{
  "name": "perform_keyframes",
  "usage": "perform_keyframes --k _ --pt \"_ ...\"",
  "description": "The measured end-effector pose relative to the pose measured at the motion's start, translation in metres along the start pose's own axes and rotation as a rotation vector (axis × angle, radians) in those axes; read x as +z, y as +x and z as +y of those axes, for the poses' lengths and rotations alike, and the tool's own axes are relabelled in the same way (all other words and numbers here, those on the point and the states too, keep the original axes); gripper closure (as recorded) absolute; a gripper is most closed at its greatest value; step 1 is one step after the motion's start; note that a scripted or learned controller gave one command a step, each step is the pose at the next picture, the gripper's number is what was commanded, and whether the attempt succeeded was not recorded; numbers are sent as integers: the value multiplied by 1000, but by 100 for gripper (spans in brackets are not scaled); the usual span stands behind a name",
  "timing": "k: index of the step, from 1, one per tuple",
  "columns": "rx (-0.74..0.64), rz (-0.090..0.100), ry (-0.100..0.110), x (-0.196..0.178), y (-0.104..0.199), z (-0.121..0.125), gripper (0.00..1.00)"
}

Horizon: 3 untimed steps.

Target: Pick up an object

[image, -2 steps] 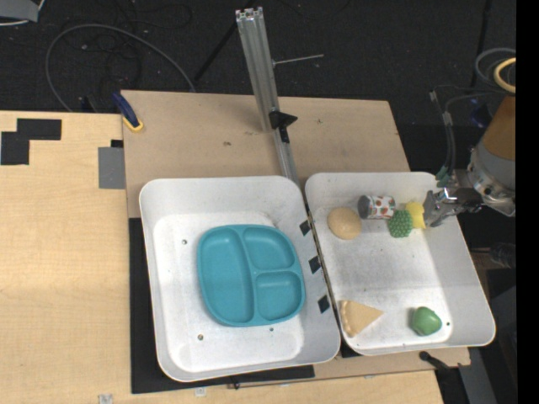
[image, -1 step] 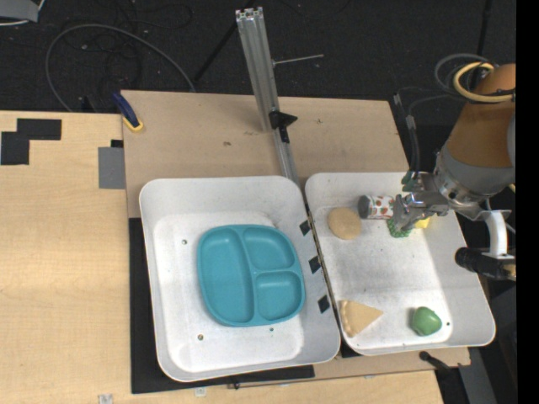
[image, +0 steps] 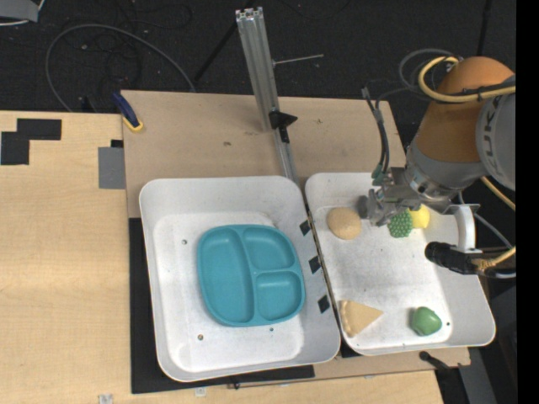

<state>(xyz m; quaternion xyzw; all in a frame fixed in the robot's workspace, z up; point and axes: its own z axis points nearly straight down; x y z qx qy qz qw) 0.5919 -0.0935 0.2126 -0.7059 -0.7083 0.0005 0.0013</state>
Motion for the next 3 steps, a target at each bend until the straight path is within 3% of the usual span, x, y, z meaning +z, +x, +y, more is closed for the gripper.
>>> perform_keyframes --k 1,3 --pt "0 -1 0 -4 62 2 100" --pt "0 0 1 -5 156 -6 100"
